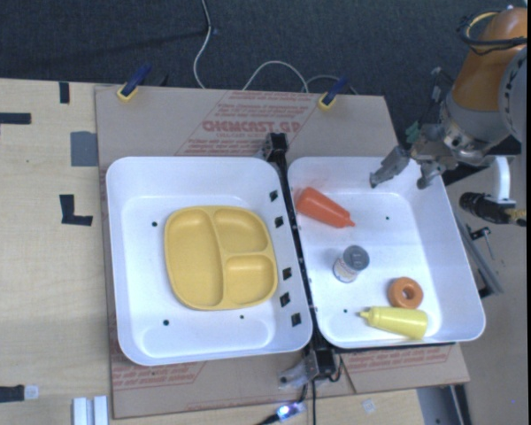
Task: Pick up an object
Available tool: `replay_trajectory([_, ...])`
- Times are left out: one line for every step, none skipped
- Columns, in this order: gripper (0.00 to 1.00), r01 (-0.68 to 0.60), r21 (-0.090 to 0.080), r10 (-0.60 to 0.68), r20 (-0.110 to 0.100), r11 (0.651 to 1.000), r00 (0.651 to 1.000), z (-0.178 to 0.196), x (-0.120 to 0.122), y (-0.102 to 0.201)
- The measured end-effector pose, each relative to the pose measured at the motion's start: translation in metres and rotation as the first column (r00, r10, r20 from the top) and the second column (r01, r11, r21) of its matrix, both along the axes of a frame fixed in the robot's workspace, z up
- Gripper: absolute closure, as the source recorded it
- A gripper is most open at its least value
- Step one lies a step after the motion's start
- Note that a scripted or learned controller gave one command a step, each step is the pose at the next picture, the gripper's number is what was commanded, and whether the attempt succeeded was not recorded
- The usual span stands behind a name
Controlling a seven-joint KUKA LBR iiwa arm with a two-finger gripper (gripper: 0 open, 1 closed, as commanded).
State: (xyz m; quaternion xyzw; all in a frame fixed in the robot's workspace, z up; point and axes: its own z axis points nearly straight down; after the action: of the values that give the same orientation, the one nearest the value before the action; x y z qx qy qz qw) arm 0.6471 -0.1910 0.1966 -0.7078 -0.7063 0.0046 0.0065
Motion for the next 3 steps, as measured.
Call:
replay_trajectory([0.00,-0.004,-0.003,0.004,0.014,1.000,1.000,0.009,0.003,0.001])
replay_trajectory([0.00,-0.003,-0.003,0.003,0.011,1.000,1.000,-0.035,-0.001,0.001])
replay_trajectory([0.00,-0.003,-0.003,0.003,0.010,1.000,1.000,-0.084,0.003,-0.005])
